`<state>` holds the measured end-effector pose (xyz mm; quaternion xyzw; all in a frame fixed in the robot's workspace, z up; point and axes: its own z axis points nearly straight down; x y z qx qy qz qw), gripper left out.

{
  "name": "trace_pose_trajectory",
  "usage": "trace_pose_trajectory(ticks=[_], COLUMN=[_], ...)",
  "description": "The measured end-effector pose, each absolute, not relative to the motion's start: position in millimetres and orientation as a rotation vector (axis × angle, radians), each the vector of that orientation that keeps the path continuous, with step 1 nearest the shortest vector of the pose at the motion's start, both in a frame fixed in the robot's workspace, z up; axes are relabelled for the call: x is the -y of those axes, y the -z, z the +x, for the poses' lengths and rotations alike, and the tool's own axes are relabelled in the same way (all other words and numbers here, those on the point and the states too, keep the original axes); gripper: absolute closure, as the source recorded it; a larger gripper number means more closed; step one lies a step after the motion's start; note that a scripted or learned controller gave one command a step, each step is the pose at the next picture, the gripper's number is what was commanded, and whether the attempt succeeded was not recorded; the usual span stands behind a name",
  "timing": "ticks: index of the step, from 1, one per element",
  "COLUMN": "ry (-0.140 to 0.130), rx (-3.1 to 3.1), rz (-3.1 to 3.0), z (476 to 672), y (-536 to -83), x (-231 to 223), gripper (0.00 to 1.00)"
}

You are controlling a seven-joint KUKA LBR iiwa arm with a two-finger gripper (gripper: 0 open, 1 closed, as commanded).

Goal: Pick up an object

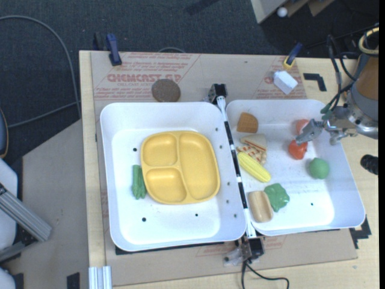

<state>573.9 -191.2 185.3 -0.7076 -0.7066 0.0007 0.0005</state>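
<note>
Camera view, two bins: right bin (343,215) holding mixed toy food as pick stock; left bin (114,221) holding yellow tray (179,166) and green pod (138,181). Gripper (305,133) low over red piece (297,150), fingers spread, grasping nothing; likely positioned for a descent onto it.

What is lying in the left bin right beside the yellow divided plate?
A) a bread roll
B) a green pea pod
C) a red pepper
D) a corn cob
B: a green pea pod lies against the left edge of the yellow plate in the left bin; the other foods sit in the right bin.
</note>
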Motion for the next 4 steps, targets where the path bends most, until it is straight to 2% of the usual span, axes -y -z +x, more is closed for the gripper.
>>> trace_pose_trajectory(ticks=[1,2,3,4], ry=[-0.001,0.002,-0.016,-0.025], rx=[2.221,2.222,2.210,2.208], rz=[-2.221,-2.223,-2.208,-2.214], z=[585.8,586.6,654.1,653.4], y=[-84,-95,-83,-84], x=[196,196,221,197], gripper=[0.00,1.00,1.00,1.00])
